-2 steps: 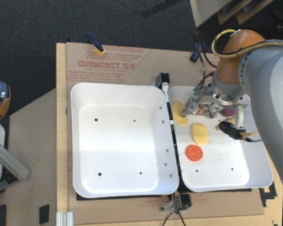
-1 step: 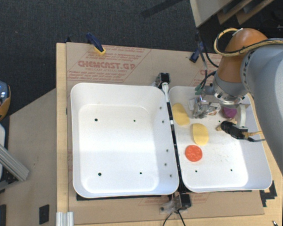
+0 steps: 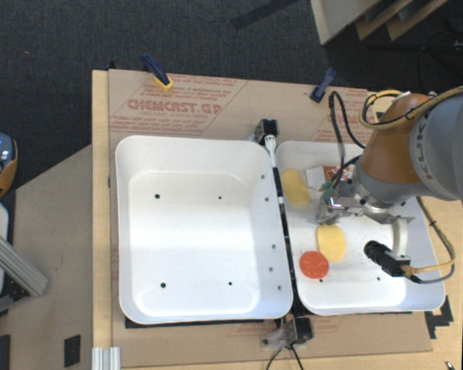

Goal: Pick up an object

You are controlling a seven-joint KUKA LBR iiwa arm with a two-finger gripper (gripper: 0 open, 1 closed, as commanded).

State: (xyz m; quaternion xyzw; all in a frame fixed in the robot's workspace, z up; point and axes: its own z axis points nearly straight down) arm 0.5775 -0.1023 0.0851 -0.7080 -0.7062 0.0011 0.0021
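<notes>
A robotics laboratory test cell is showing here, not a home or a shop. Two shallow white bins, the left bin (image 3: 191, 228) and the right bin (image 3: 364, 297), are sitting side by side on a brown board (image 3: 181, 101) that is bearing printed lettering and is being held by blue clamps (image 3: 157, 71) at its far edge. A grey industrial arm (image 3: 425, 143) with an orange band is reaching in from the right, with loose cables (image 3: 349, 124) trailing around its wrist. Dark carpet (image 3: 70, 28) is lying beyond the bench, and an aluminium frame rail (image 3: 14, 259) is showing at the left.
</notes>
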